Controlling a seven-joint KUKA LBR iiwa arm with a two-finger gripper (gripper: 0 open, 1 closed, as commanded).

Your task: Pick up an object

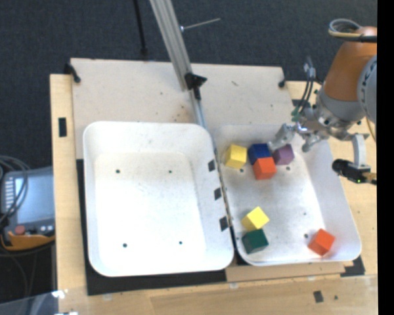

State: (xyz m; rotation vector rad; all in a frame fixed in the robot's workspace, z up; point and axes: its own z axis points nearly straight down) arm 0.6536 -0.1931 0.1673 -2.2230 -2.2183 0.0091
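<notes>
The right bin [328, 195] holds several cubes. A yellow cube [236, 156], a blue cube [259, 153], an orange cube [264, 168] and a purple cube [284, 154] cluster at its far end. Near the front lie a second yellow cube [255, 218], a green cube [255, 241] and another orange cube [321, 241]. My gripper [297, 136] hangs over the bin's far right corner, just right of and above the purple cube, with its fingers spread and nothing between them.
The left bin [151, 195] lies beside the right one. A slanted aluminium post [173, 35] rises behind the bins. A monitor and cables [23, 202] sit off the bench's left edge.
</notes>
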